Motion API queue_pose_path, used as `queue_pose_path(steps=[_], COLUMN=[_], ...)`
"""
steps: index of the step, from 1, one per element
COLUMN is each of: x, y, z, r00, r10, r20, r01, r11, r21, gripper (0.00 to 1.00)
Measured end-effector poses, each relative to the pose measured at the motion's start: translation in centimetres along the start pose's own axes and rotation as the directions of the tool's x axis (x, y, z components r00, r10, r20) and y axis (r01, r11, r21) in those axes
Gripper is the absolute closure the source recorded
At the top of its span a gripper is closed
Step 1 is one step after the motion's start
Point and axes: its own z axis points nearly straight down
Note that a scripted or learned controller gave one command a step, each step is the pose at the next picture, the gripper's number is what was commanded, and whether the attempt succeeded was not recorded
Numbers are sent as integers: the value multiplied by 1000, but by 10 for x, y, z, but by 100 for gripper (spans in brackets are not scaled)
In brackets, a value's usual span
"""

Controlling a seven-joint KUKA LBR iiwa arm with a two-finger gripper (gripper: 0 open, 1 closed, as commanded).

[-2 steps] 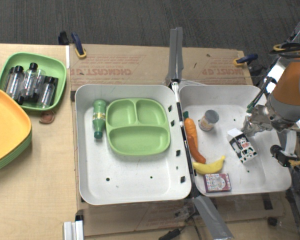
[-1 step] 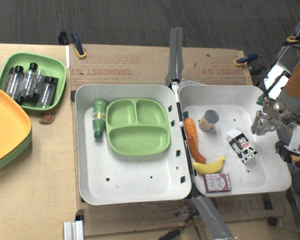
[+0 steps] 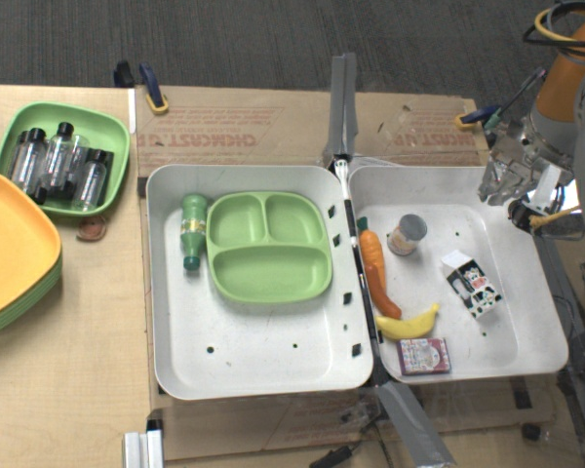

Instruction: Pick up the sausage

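Nothing is lifted yet: your gripper (image 3: 507, 185) hovers at the right bin's (image 3: 526, 349) corner, jaws' state unreadable, sausage (image 3: 383, 295) untouched.

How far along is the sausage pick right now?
Nothing looks done yet. The sausage lies on the right bin's floor by its left wall, between the carrot and the banana. The gripper is over the bin's upper right corner, far from it. The approach, the grasp and the lift are all left.
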Motion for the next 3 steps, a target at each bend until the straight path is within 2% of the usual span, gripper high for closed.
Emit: queue_pose_path(steps=[1,2,3], x=[-20,-26,-52], y=[-27,-22,-65], z=[58,31,57], r00=[956,891,695], r10=[292,454,719], r20=[0,0,-3], r01=[-292,-454,-719], r11=[956,891,695], r21=[3,1,5], gripper=[100,100,100])
